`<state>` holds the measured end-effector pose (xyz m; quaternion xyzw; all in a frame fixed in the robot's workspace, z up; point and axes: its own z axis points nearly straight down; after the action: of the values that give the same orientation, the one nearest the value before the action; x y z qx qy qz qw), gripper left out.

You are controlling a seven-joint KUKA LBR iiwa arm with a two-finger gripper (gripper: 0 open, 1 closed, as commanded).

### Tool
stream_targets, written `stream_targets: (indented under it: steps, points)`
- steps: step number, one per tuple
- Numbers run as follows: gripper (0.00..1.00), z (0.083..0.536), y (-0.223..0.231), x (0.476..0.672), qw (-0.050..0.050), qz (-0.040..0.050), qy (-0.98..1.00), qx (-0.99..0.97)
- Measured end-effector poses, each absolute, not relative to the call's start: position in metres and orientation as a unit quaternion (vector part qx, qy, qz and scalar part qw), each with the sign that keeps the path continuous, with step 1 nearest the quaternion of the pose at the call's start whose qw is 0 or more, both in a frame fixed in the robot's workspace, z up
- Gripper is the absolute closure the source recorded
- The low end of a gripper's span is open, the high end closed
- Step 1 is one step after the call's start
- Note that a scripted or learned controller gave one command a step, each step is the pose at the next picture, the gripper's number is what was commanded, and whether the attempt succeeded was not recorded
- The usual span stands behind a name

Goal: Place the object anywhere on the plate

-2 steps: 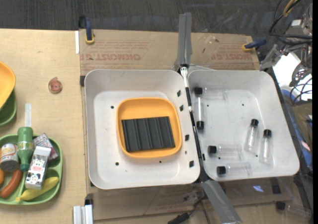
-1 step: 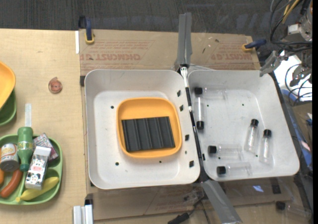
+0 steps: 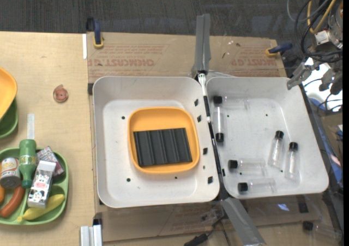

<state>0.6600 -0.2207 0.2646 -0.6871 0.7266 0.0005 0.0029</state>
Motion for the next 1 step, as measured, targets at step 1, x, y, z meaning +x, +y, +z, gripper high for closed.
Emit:
stream_targets:
  steps: [1]
  points:
    - [0.0,0.2325,-0.2204,0.6597,0.002,0.001,0.625,-0.781]
